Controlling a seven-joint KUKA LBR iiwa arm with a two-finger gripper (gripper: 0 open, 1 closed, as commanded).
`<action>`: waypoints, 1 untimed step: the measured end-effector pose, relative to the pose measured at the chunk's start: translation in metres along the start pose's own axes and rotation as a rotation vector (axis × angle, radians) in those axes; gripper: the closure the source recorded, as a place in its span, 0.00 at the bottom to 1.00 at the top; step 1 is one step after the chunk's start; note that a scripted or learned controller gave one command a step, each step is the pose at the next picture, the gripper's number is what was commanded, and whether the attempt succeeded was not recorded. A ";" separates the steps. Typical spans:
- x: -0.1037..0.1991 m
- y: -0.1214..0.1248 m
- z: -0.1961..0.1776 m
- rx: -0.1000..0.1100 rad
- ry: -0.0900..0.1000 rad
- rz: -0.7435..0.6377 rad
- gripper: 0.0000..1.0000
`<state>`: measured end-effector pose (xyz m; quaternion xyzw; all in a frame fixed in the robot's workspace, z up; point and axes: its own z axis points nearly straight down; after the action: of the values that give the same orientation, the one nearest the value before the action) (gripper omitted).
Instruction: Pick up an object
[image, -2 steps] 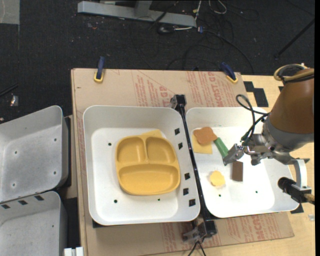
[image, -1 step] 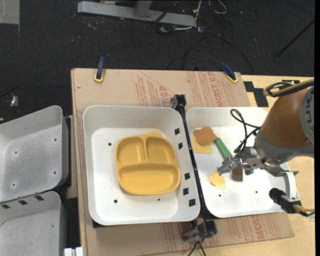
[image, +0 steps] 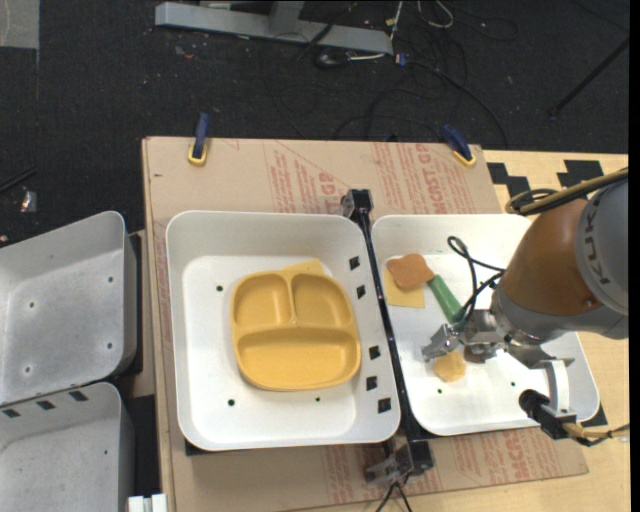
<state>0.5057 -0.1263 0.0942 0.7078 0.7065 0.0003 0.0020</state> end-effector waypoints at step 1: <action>-0.001 0.001 -0.013 -0.006 -0.003 0.003 1.00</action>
<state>0.5070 -0.1275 0.1075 0.7087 0.7054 0.0015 0.0050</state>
